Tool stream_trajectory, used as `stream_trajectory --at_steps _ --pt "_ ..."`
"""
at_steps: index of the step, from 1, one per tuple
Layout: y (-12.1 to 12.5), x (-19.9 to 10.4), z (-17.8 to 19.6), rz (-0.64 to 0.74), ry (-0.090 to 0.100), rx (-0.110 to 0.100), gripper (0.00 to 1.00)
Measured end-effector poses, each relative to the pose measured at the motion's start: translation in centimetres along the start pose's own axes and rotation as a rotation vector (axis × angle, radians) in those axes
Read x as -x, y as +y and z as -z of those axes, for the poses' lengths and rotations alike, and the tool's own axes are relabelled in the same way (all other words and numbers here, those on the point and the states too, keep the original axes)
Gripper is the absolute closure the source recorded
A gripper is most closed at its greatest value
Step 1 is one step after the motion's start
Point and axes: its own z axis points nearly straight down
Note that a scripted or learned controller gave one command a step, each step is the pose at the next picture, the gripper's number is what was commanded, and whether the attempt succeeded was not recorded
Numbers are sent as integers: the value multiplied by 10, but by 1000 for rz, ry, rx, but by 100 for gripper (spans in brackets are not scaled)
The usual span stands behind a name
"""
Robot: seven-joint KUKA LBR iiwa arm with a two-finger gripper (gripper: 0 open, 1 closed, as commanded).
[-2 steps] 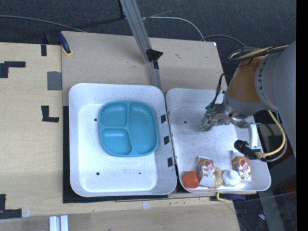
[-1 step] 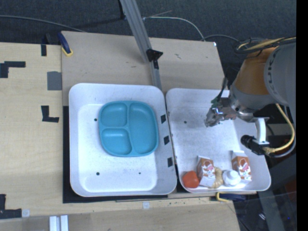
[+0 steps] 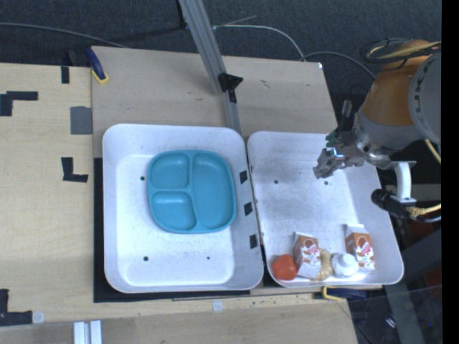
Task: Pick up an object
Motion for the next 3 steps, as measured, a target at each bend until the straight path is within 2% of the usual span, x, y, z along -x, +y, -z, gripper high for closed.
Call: stream_trajectory --at_steps 1,3 --pt "1 0 53 1 0 1 100" --pt "7 -115 39 6 2 -5 100"
